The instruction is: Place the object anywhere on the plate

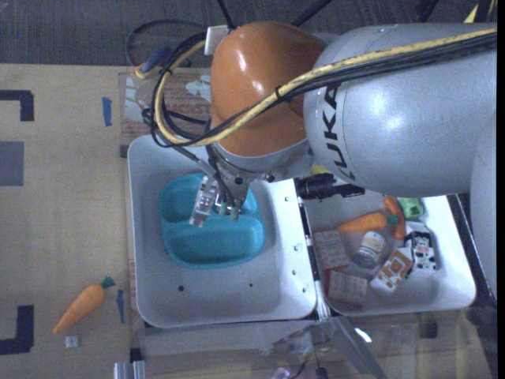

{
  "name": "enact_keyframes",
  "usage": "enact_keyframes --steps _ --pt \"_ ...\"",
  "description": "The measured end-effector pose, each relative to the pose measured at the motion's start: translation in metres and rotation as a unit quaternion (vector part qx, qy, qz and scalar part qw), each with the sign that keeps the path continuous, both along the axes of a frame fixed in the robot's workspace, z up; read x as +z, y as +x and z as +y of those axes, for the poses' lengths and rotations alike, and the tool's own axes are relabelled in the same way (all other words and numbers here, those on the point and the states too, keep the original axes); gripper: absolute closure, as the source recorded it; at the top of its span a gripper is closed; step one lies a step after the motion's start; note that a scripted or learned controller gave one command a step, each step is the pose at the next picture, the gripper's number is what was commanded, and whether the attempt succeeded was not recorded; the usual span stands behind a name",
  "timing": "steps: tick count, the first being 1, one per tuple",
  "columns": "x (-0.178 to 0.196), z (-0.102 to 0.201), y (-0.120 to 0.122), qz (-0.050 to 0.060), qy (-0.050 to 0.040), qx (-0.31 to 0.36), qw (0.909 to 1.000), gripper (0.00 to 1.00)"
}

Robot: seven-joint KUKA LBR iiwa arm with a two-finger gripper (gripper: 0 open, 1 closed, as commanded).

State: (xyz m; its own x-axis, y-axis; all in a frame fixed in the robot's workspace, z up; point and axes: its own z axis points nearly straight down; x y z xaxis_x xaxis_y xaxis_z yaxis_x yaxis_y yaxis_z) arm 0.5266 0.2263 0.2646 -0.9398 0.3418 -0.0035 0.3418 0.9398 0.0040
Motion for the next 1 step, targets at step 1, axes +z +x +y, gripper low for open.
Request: enact_keyframes --steps 1 --pt "-0.0327 -0.0198 -0.0461 0.002 -0.0009 -0.013 0.9999 1.0"
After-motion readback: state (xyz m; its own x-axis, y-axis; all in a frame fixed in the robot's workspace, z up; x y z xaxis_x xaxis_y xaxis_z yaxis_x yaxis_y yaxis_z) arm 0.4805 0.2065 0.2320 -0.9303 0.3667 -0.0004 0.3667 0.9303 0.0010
